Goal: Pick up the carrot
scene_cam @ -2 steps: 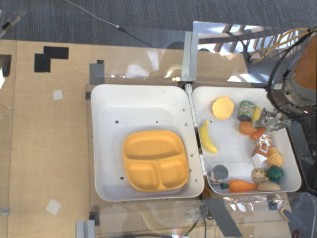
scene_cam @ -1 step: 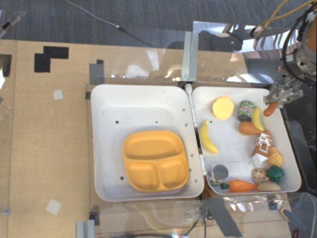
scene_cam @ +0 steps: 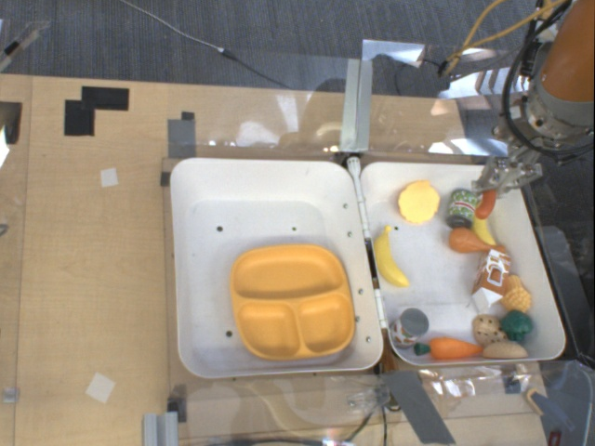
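We see the arm (scene_cam: pixel 558 82) as a rounded orange band above a grey metal wrist, with yellow and black cables looping over it (some bundled tightly), ending in a small silvery gripper (scene_cam: pixel 507 173).

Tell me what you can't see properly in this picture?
- Gripper: too small and blurred in the camera view to tell if its fingers are open or shut.
- Arm: cut off by the top right edge.
- Can: label too small to read.
- Carrot: its tip tucks behind a grey cup at the right bin's front wall.
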Tool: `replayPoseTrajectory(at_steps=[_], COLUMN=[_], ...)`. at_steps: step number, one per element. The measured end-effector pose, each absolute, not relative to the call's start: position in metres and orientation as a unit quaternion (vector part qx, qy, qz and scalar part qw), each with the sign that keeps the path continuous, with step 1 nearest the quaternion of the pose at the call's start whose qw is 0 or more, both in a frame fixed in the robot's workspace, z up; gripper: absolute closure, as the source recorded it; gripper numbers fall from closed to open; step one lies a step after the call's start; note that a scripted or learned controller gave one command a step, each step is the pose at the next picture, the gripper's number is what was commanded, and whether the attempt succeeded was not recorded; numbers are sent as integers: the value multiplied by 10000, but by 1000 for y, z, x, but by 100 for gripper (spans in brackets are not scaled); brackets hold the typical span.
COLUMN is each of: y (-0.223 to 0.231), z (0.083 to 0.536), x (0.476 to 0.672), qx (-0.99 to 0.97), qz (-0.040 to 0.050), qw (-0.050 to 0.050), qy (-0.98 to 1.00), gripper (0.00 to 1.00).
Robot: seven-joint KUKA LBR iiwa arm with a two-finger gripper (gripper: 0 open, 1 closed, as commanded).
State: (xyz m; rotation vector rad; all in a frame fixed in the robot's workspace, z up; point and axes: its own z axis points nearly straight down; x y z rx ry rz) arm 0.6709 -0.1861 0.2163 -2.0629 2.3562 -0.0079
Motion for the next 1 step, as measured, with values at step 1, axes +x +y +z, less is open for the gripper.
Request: replayPoseTrajectory(at_steps=[1], y=[-175], z=[198], x=[671], qx=[-6065], qz=[-21], qw=[45], qy=[7951], gripper=[100])
